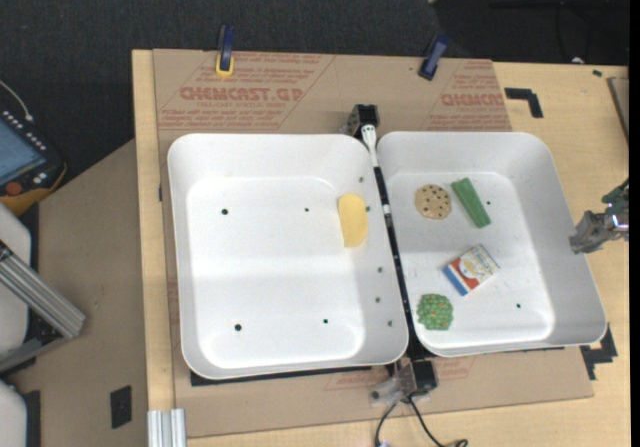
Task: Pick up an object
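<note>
Camera view. Two white bins sit side by side on a brown board. The left bin [200, 265] holds one item: a yellow block [352, 220], close to its right wall, a little toward the far side.

The right bin [535, 160] holds four items. A round cookie [433, 201] lies in the far left part. A green bar [470, 203] lies just right of the cookie, set at a slant, apart from it. A small box [471, 269], white with blue and red, lies near the bin's middle. A green clump [435, 311] lies at the near left, close to the wall between the bins.

The gripper [592, 232] is at the right edge, over the right bin's right rim, well apart from all items. Nothing is between its tips; whether they are apart or together, I cannot tell.
</note>
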Motion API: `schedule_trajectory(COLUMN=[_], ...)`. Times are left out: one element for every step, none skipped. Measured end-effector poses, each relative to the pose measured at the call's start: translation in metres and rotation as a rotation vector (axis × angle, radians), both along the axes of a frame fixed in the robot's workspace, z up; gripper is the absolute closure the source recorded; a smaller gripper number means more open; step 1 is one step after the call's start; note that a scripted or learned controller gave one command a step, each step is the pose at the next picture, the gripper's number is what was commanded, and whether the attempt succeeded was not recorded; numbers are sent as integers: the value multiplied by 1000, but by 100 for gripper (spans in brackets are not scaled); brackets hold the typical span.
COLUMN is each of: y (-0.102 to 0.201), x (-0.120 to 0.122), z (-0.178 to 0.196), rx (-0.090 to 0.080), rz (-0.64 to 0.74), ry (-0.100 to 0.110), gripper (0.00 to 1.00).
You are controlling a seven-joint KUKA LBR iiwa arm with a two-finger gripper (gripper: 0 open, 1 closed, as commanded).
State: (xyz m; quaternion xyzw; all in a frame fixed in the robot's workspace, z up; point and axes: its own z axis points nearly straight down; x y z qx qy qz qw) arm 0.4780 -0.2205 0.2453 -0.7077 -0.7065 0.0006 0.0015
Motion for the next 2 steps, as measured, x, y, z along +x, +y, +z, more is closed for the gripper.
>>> schedule_trajectory(y=[-4, 57], x=[2, 15], z=[51, 39], rx=[-6, 1], rz=[2, 7], ry=[-11, -2], gripper=[100, 100])
